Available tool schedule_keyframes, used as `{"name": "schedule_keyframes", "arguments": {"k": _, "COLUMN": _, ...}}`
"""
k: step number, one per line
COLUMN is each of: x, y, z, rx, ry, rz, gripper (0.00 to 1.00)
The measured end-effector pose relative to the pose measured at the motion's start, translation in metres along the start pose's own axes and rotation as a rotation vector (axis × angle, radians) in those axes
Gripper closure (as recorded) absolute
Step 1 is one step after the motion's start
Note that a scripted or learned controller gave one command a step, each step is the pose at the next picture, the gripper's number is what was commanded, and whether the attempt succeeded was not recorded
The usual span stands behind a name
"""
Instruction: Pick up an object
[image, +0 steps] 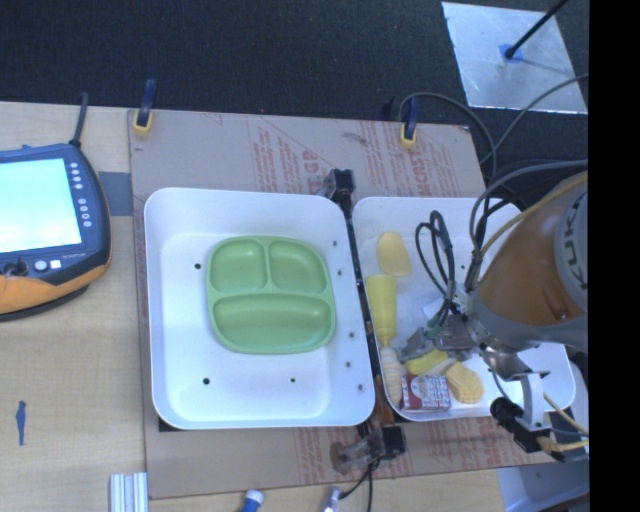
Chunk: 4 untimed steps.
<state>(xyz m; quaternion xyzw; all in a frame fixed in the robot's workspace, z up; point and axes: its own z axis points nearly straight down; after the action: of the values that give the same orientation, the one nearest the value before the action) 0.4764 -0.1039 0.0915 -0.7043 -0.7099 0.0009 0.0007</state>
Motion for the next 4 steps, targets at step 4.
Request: {"name": "schedule_keyframes", "arguments": {"k": 4, "x": 0.02, "y": 0.04, "z": -0.101, "rx": -0.002, "ry": 0.001, "rz": 0.002, "gripper": 0.0}}
